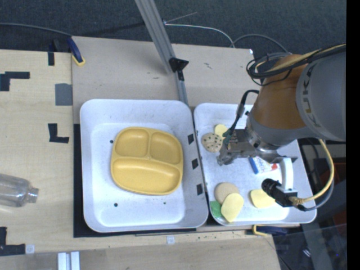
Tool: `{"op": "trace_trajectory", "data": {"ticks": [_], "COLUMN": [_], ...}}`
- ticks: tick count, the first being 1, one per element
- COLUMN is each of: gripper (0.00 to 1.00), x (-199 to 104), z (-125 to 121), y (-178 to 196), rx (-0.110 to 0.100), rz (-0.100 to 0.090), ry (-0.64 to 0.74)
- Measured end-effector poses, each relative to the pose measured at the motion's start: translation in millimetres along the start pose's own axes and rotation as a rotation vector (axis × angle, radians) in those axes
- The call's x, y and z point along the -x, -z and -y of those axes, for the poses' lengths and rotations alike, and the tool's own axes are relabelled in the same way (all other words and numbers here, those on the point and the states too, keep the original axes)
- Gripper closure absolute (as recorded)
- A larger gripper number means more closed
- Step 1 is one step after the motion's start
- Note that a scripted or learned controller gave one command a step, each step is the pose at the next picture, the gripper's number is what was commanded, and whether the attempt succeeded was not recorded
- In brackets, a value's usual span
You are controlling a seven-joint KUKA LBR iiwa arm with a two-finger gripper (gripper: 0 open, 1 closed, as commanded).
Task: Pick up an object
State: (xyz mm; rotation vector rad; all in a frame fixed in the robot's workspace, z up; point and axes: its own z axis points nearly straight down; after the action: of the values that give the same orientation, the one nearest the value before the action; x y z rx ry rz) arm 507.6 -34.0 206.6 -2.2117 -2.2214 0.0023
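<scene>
The grey arm with its orange band [284,103] rises closest to the lens, coming in from the right over the right-hand shallow white bin [209,117], and that bin serves as the landmark here. Its hand [229,151] hangs low inside this bin, near the middle and toward its left wall; whether it is open, closed or clamped on anything cannot be told. Just left of the hand, inside the bin's upper left part, lies a round speckled cookie-like piece [211,142], with a small pale yellow lump [220,130] just above it, close to the hand. In the bin's lower left corner sit a tan rounded lump [225,190], a pale yellow rounded piece [233,206] touching it, and a small green scrap [215,210] at the bin's edge. A flat yellow piece [260,198] lies in the bin's lower middle, beside a black fitting [274,190] on the arm's cable. Small red and blue bits [261,166] lie right of the hand. Left of this bin, touching it, stands the second white bin [90,151] holding a yellow three-compartment plastic tray [147,160]. Far left of both, on the worktop [34,145], a clear plastic bottle [16,189] lies on its side.
</scene>
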Motion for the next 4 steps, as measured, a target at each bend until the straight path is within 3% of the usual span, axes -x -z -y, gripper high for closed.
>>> {"op": "trace_trajectory", "data": {"ticks": [1, 2, 3, 4], "gripper": [1.00, 1.00, 1.00, 1.00], "x": [-0.9, -20.7, -33.5, -49.6], "z": [0.1, -3.4, -33.8, -38.8], "y": [9.0, -20.3, -2.4, -19.4], "rx": [-0.002, 0.000, 0.007, 0.002], "rz": [-0.002, 0.004, 0.003, 0.005], "ry": [0.002, -0.003, -0.001, -0.003]}}
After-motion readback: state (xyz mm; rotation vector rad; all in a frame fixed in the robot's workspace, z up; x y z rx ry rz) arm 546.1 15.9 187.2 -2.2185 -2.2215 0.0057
